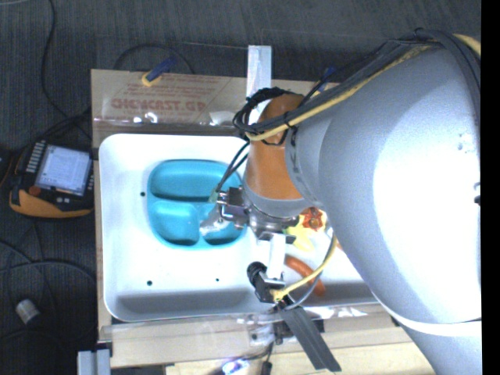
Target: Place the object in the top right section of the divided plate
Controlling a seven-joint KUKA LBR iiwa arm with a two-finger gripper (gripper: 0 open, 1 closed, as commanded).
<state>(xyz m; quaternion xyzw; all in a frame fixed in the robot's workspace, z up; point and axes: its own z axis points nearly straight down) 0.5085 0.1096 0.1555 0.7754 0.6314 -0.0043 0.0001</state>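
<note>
The arm hung over the blue plate point(187, 201) in the left bin point(125, 287), its gripper point(212, 223) at the plate's right edge, the placing step seemingly underway, the object's whereabouts unclear

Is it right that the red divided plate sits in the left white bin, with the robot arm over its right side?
Not quite: the divided plate is blue, not red. The camera view shows it in the left white bin, with the arm over its right side.
</note>
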